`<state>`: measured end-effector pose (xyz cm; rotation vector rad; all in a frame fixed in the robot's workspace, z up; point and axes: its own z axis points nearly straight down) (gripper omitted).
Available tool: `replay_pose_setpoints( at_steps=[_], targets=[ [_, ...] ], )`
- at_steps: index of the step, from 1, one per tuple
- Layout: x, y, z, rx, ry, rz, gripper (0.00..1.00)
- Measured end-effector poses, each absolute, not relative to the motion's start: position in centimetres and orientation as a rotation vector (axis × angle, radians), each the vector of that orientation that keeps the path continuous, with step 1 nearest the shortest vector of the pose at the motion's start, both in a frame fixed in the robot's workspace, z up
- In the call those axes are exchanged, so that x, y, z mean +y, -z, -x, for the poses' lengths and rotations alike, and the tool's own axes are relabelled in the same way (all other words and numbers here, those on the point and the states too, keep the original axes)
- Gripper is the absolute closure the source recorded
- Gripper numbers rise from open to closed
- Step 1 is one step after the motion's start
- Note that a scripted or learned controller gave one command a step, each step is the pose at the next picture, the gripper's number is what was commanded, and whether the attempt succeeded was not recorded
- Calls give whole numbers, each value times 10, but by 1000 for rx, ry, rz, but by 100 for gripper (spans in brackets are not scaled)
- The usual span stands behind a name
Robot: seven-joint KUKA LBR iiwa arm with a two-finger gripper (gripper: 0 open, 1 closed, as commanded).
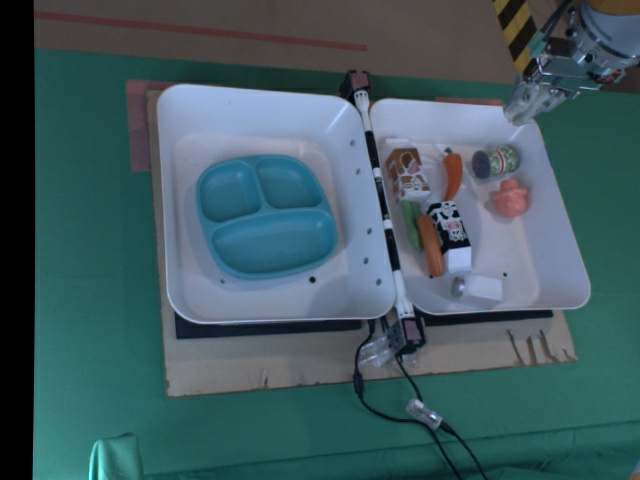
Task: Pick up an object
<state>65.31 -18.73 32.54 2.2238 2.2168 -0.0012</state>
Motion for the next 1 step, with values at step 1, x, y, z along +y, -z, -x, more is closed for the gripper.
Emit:
replay_pose_setpoints(
  at_steps=[1],
  targets=[
    [-187, -334, -622, 2218, 1, -2225, 100]
  ],
)
